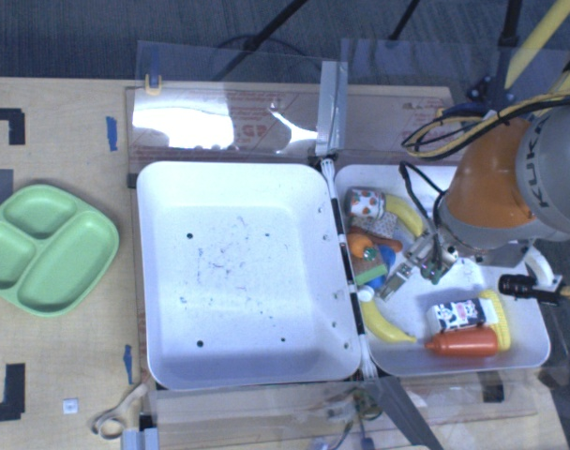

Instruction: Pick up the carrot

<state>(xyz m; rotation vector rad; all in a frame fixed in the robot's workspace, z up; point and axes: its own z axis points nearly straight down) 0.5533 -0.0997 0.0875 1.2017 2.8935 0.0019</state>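
Note:
The carrot [362,248] is a small orange piece lying at the left side of the right bin [533,293], close to the wall between the two bins. A green item [369,272] touches it just below, and a blue item [389,247] lies against its right side. My gripper [402,275] hangs low over the bin, just right of and slightly below the carrot, pointing down-left toward the pile. Nothing is visibly held in it. The grey arm with its orange band [487,190] reaches in from the right.
The right bin also holds a can [365,204], a banana [404,217] at the top, a second banana [388,325] near the front, a black-and-white carton [457,315] and a red bottle [463,343]. The left bin [238,270] adjoins it. A green divided plate [46,248] sits far left.

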